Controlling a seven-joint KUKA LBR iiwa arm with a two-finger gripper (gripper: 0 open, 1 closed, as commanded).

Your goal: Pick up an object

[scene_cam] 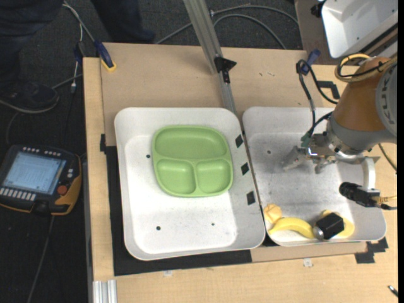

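Green plate: a pale green divided plate (192, 160) with three compartments lies flat in the left bin (136, 232), toward its upper middle, well apart from the arm.
Bins: two shallow white bins sit side by side on a light wooden bench (164, 74); the right bin (278, 188) has a speckled grey floor.
Arm: grey, with an orange band (360, 103) above the wrist, it reaches in from the right and hangs over the upper right part of the right bin.
Gripper: the gripper (302, 158) points toward the left, low over the right bin's floor; its two thin metal fingers look slightly spread, and nothing is between them.
Banana: a yellow banana (291, 225) lies at the near edge of the right bin, curved along the rim, well below the gripper.
Black object: a small black block (329, 225) rests just beside the banana's right end, touching or overlapping it.
Yellow piece: a bit of yellow (347, 230) shows behind the black block; what it is cannot be told.
Pendant: a handheld control screen (35, 178) lies on the dark floor to the left of the bench.
Pole: a metal pole (208, 40) slants down to the gap between the bins.
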